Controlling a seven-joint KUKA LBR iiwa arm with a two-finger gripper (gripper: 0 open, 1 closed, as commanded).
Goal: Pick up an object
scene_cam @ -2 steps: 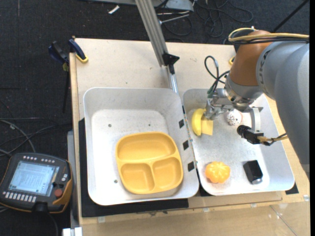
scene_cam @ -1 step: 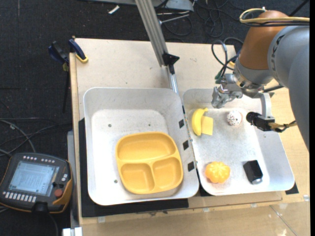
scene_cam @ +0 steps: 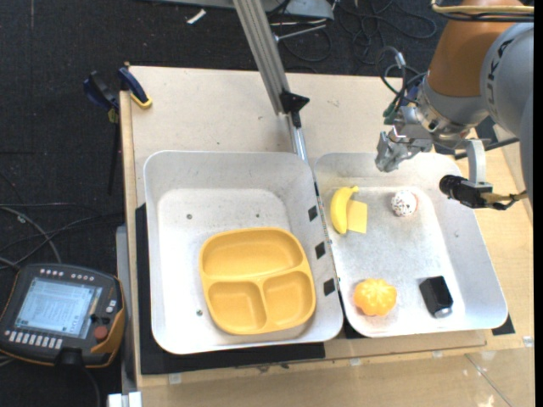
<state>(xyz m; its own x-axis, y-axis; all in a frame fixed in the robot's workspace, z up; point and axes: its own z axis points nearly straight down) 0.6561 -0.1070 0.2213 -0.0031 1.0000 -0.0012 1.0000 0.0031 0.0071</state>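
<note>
At the upper right of the camera view, the grey arm [scene_cam: 501, 66] enters the scene, its orange band uppermost and its wrist angled down and to the left. The claw [scene_cam: 390, 156] hangs at the end of the wrist, above the far edge of the right bin [scene_cam: 475, 253]. Nothing is visible between its fingertips; whether it is wide or narrow cannot be told from this angle. Cables loop around the wrist, and a small black fitting [scene_cam: 462, 189] projects from the arm over the bin's right rim.

Contents of the right bin:
- A banana [scene_cam: 341, 208] lies near the far left corner, touching a pale yellow block [scene_cam: 358, 218] on its right.
- A white speckled ball [scene_cam: 404, 203] sits to the right of the block, nearest to the claw but apart from it.
- An orange fruit [scene_cam: 374, 298] rests near the front left.
- A black box [scene_cam: 436, 295] rests near the front right, well apart from the fruit.

The left bin [scene_cam: 170, 202] holds a yellow three-compartment tray [scene_cam: 254, 280], set toward its front right. Both bins stand side by side on the tabletop [scene_cam: 204, 108]. A slanted metal pole [scene_cam: 263, 45] crosses above the tabletop's far side. A teach pendant [scene_cam: 59, 312] lies off the tabletop at the lower left.
</note>
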